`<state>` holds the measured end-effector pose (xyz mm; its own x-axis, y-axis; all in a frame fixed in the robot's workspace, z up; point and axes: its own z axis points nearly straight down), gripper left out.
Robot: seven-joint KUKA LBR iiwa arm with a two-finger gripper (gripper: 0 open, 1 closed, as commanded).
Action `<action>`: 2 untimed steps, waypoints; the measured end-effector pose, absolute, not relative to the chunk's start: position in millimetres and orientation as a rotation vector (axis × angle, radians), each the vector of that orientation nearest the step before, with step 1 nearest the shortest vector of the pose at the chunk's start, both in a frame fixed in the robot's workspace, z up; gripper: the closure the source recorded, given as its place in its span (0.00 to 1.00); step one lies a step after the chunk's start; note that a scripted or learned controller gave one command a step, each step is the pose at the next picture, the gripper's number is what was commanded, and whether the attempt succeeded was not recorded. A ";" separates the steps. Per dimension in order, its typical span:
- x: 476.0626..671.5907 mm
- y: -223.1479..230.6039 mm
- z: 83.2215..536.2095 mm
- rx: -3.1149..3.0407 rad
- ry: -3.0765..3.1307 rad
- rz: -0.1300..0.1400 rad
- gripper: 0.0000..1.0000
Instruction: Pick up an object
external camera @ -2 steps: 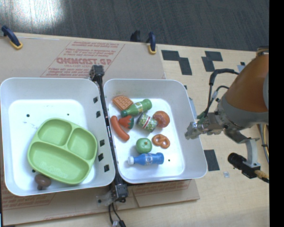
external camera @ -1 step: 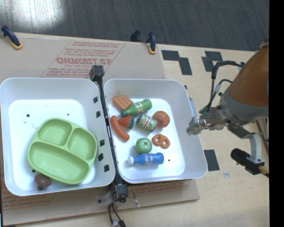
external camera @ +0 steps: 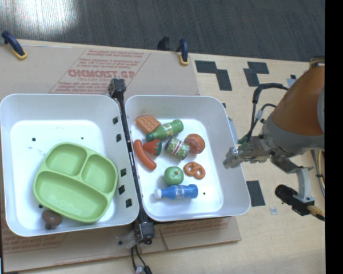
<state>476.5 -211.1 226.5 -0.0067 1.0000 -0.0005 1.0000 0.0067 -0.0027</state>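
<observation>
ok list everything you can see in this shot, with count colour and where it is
white bins: 2, white, side by side on the bench
divided plate: 1, light green, in the left bin
small lump: 1, brown, left bin's near corner, by the plate
waffle: 1, orange-brown, far part of the right bin
green bottle: 1, green, beside the waffle
sausage: 1, red-orange, left side of the right bin
can: 1, green label, middle of the right bin
round toy: 1, orange-brown, right of the can
pretzel: 1, brown, right bin
apple: 1, green, right bin
blue bottle: 1, blue, white cap, near side of the right bin
clamps: 3, blue and yellow, bench's far edge
arm: 1, grey and orange, right
hand: 1, grey, at the right bin's right rim
</observation>
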 end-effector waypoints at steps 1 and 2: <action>477.5 -211.7 257.3 -2.217 -2.230 -0.001 1.00; 476.5 -210.9 228.8 -2.213 -2.228 0.003 1.00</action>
